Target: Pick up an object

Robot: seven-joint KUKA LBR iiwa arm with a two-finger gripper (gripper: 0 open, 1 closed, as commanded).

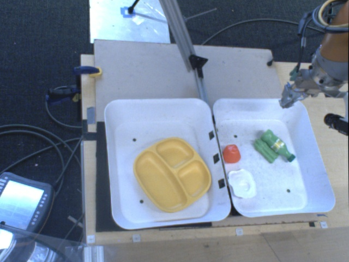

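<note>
From my seat I see 2 white bins side by side on the bench. The left bin (117, 146) carries a yellow divided plate (172, 173) with 3 compartments, lying flat toward its near side.

The right bin (313, 162) has 3 things in it. A green bottle (273, 146) lies on its side about mid-bin, slanted, its cap end pointing to the near right. A small red object (232, 154) sits close to the left wall, just beside the seam between the bins. Just nearer than that lies a white object (242, 183), touching or almost touching the red one; I cannot tell which.

The gripper (287, 100) hangs over the far right corner of the right bin, right at the rim, well apart from all 3 objects. Its tip is small and dark against the bin wall, and I cannot tell how the jaws stand. I see nothing between them. Above it the arm runs off the right edge of the view, the orange band (334, 49) showing above the wrist.

A grey pole (180, 26) slants down from the top of the view to the far end of the seam between the bins.
</note>
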